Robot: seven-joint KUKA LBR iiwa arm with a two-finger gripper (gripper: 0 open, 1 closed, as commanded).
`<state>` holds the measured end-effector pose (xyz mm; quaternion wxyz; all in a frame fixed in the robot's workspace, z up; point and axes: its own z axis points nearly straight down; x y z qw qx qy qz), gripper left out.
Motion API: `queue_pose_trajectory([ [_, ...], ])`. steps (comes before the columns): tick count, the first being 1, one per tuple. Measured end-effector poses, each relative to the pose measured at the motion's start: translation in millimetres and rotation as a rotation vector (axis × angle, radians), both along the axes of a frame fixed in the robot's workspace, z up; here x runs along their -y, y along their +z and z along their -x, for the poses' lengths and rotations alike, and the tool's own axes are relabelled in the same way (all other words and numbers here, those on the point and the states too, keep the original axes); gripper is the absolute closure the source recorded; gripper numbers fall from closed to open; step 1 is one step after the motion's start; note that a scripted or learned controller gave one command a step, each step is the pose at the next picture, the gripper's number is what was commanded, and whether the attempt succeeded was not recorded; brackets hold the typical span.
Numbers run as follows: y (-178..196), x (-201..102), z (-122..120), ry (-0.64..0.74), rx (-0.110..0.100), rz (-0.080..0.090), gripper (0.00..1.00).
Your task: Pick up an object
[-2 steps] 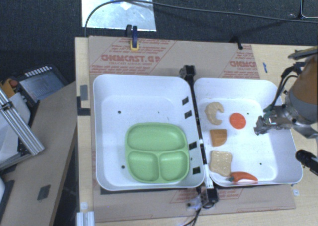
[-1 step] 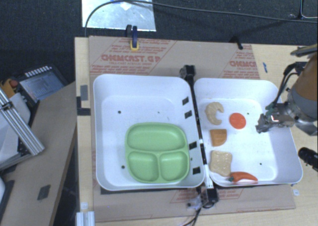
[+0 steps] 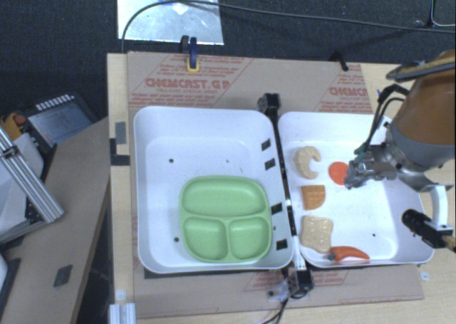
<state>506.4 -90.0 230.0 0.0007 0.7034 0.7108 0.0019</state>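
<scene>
- The pincer (image 3: 354, 175) hangs low in the right bin (image 3: 399, 244), just beside the red round piece (image 3: 338, 170); whether it is released or clenched, I cannot tell.
- Judged step: approach; next comes centring over that piece.

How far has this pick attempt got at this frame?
Done: the gripper has reached into the right bin, close beside the round red piece. In hand: nothing visibly held. The croissant-shaped piece, orange square, tan toast piece and carrot all lie on the bin floor. Left: grasping and lifting one.
</scene>
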Motion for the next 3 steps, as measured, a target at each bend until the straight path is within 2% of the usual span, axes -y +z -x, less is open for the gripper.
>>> queue_pose_trajectory([
  [1, 7, -51, -10, 0.000, -0.002, 0.000, 1.00],
  [3, 16, -160, -15, 0.000, -0.002, -0.001, 1.00],
])
